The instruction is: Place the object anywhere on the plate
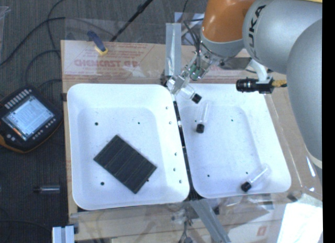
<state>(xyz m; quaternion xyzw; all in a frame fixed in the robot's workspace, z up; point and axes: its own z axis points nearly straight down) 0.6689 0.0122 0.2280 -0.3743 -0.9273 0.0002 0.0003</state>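
We see the gripper (pixel 180 84) at the upper centre of the frame, poised over the seam where the two bins meet at their top edges; whether it grips anything we cannot tell, as its tip is small and partly blurred. A small dark piece (pixel 196 98) sits just below and right of it, touching or nearly touching the gripper's end; we cannot tell which. Above it the grey arm (pixel 282 22) with its orange band (pixel 227 14) fills the upper right of the frame.

In the right bin (pixel 272 142) lie two clear tubes with black caps. One tube (pixel 201 117) lies near the bin's upper left, cap toward the bottom of the frame, close under the gripper. The other tube (pixel 255 178) lies slantwise at the lower right, cap at its lower left end, near the bin's wall.

In the left bin (pixel 89 100) rests a dark, ribbed rectangular plate (pixel 125 163), turned at a slant, in the lower middle of the bin floor. It lies well apart from both tubes.

To the left of the bins, on the dark floor, sits a handheld control pendant (pixel 27 119) with a lit screen.
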